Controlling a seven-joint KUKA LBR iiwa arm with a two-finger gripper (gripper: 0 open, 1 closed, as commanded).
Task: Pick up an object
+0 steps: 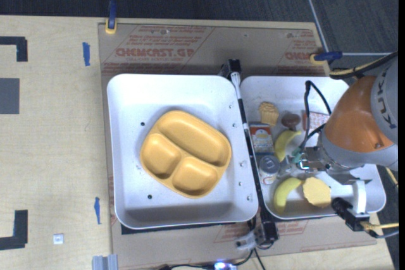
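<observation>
The right bin (373,198) holds several small things. A tan bread-like piece (269,112) and a brown round piece (291,119) lie at the back. In front of them are a red and white packet (261,136), a yellow banana (286,140) and a grey-blue round lid (269,164). A second banana (284,191) and a yellow-tan chunk (317,191) lie near the front wall. My gripper (302,160) hangs low over the middle of this bin, between the two bananas, below the arm's orange band (357,120). The arm's bulk hides its tips.
The left bin (126,98) holds a yellow divided plate (185,152). A black clamp (233,66) sits between the bins at the back. Cables run along the right bin's back and front edges. Cardboard lies under both bins on the wooden bench.
</observation>
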